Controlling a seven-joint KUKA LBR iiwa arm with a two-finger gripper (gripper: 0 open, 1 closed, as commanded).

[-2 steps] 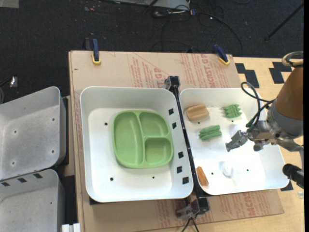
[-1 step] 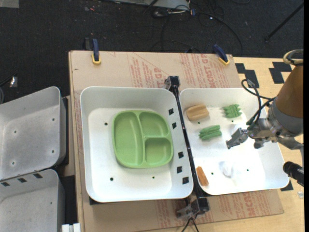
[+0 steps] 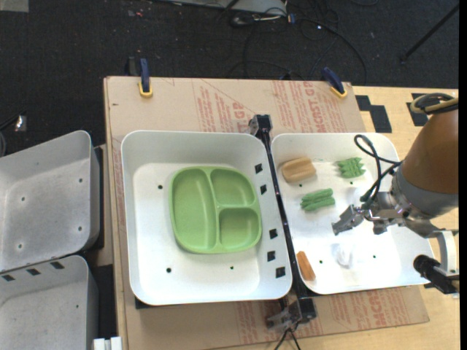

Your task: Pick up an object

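Reaching in from the right, the grey arm with its orange band hangs over the right bin [image 3: 390, 272], its tool [image 3: 349, 221] low above the white floor; whether the tool is clenched or released cannot be told, and nothing is seen in its grip. Just left of the tool lies a green bean-like piece [image 3: 317, 200], ridged and slightly tilted. A second, smaller green piece [image 3: 350, 168] rests near the bin's far side, close to a black cable looping down from the arm. A tan, rounded bread-like piece [image 3: 298, 170] sits at the far left of this bin, near the divider. An orange-brown sausage-shaped piece [image 3: 306, 266] lies by the near left corner, and a small whitish, glossy item [image 3: 343, 255] sits just below the tool, too pale to make out. The left bin [image 3: 146, 268] holds a light green plastic plate [image 3: 216, 209] with three compartments and rounded corners. Both bins stand on a brown cardboard sheet [image 3: 197, 100] covering the tabletop, held by two yellow-tipped clamps [image 3: 145, 79] at its far edge
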